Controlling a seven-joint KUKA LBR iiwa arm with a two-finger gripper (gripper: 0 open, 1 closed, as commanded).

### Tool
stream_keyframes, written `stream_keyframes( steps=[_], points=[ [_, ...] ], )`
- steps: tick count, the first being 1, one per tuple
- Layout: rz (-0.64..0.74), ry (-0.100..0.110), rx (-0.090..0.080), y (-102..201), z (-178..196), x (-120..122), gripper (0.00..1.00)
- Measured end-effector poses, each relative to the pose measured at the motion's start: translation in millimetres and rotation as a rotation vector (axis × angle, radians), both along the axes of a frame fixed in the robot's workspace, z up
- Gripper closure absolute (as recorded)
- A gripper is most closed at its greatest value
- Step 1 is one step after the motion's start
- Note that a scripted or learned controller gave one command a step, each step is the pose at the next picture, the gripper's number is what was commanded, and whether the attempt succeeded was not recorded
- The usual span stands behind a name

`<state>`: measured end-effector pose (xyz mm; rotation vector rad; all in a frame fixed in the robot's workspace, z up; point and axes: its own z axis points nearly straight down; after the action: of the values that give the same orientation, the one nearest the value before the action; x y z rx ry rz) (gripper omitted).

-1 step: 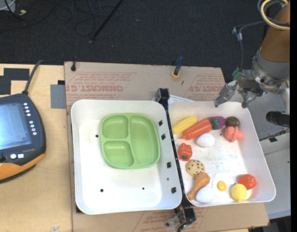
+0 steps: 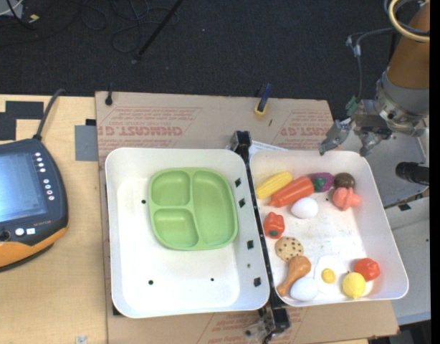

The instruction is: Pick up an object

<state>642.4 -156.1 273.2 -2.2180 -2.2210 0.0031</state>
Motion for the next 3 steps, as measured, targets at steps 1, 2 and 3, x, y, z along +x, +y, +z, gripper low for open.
stream_keyframes(
  steps=[1,2,3],
  points=[
    [0.001,0.007,0.002,2,-65,-3,0.00],
    [0.000,0.006,0.002,-1,-127,0,0.00],
    [0.003,0.004,0.001,3,-180,0,0.00]
  ],
)
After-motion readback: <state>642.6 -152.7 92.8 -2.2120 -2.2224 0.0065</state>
